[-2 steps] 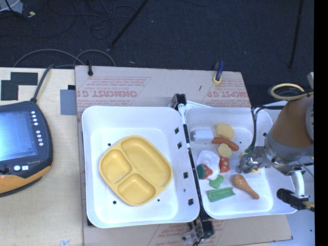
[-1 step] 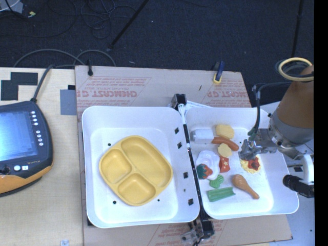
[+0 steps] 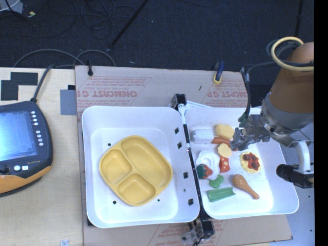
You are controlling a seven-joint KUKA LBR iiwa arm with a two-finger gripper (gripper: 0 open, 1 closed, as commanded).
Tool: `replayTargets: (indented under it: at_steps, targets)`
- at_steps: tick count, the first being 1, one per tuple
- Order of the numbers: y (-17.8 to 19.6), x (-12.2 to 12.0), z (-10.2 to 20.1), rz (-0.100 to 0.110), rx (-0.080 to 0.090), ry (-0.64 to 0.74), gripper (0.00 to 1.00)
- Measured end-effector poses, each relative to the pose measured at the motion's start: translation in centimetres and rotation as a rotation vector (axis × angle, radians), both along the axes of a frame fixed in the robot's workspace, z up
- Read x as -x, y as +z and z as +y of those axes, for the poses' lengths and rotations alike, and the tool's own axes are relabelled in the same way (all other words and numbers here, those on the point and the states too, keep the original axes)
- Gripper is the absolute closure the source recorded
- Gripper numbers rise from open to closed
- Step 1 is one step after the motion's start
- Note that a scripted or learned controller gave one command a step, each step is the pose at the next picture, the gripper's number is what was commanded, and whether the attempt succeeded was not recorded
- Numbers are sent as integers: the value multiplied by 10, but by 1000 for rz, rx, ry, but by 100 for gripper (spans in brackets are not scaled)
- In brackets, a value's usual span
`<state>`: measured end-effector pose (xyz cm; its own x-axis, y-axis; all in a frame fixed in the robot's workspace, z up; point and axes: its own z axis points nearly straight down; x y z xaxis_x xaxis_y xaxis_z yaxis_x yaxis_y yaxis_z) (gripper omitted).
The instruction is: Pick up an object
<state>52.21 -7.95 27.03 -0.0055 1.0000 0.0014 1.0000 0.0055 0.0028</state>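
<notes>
We see the worktop [image 3: 56, 188] with two shallow white bins side by side, and the arrangement seems to us made for sorting: the right bin [image 3: 287, 201] keeps all the small toy foods together, while the left bin [image 3: 97, 132] carries a yellow divided tray [image 3: 135, 170] with three compartments, which lies there as if waiting to receive something. Our arm [image 3: 292, 86] reaches in from the right and is low over the upper part of the right bin, with the gripper [image 3: 240, 140] at the edge of the food pile, just beside a pale yellow piece [image 3: 224, 131] and a small orange-yellow piece [image 3: 224, 150]. We cannot tell whether the jaws are spread or pressed together, because the dark wrist hardware covers them from this slanted view, and we see nothing between them. The things we may pick are close to one another: a red piece [image 3: 224, 164], a round piece with red topping [image 3: 250, 162], a white piece with red and green [image 3: 205, 165], a green bean-like piece [image 3: 221, 193] and a brown drumstick [image 3: 245, 186] lower in the bin. We judge that the gripper is placed here because the pile is densest at this spot, but this also makes a clean grasp harder, since neighbours touch. A handheld control pendant [image 3: 20, 145] lies well apart at the left.
</notes>
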Motion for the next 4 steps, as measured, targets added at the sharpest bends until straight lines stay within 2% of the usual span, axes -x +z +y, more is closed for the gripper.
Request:
replayTargets:
  at_steps: [1, 2, 3, 4]
  targets:
    - [-149, 18, -111, 19, 2, -15, 100]
    - [-147, 28, -135, 7, 1, -7, 100]
    - [-71, -23, -46, -4, -1, 5, 100]
    - [-148, -61, -103, 7, 2, -7, 100]
